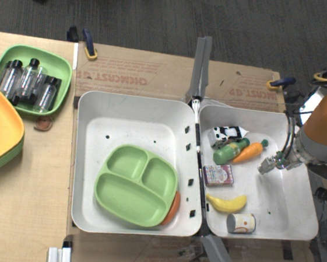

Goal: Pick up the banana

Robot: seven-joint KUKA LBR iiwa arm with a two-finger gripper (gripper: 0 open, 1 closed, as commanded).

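A banana [226,203] lies on its side near the front of the right bin [293,230], just above a small cup [241,223] and below a pink packet [218,175]. The gripper [272,164] hangs empty well apart, over the bin's right half; whether it is open cannot be told. The banana looks light, smooth and curved, probably best pinched across its thick middle.
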